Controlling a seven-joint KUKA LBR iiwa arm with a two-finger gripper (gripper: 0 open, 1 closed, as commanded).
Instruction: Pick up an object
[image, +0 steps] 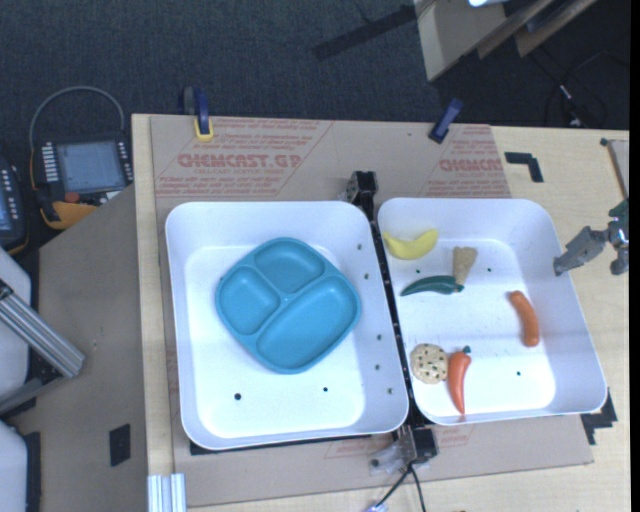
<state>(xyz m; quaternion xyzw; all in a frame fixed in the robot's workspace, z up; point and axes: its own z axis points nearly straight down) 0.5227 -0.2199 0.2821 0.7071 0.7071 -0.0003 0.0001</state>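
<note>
The right bin (540, 225) holds several toy foods: a yellow banana (412, 243), a tan cone-like piece (463, 264), a dark green pepper (432, 287), an orange sausage (524, 317), a round cookie (429, 363) and an orange carrot (458, 378). My gripper (598, 244) shows at the frame's right edge, just outside the right bin's rim and above the bench, with nothing seen in it. The nearest item to it is the sausage, lower and to its left.
The left bin (200, 240) carries a blue three-compartment plate (288, 303). A black clamp (362, 185) sits at the bins' far junction and another (412, 447) at the near one. A screen device (88, 166) lies off the bench at far left.
</note>
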